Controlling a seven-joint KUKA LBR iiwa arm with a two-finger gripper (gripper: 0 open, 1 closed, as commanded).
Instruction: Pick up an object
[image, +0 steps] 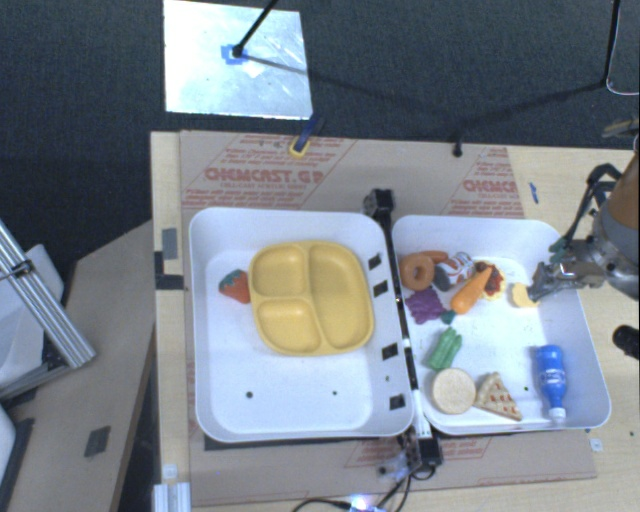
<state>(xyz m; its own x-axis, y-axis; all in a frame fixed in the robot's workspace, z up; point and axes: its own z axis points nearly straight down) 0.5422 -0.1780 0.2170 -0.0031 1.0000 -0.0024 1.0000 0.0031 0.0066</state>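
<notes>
Claw (540, 283) over right bin (580, 345), grip state unclear.
Carrot (472, 289) lies diagonal, tip lower-left; blue bottle (550, 377) lies cap toward the near rim.

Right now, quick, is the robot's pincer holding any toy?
Pincer: cannot be told if open or closed; no toy visible in it, beside the yellow piece.

Dark carpet (80, 100) around a pale wooden bench (120, 330)

Glossy white plastic bins (300, 425), a smooth matt yellow plastic tray (310, 298), on printed brown cardboard (270, 170).
</notes>
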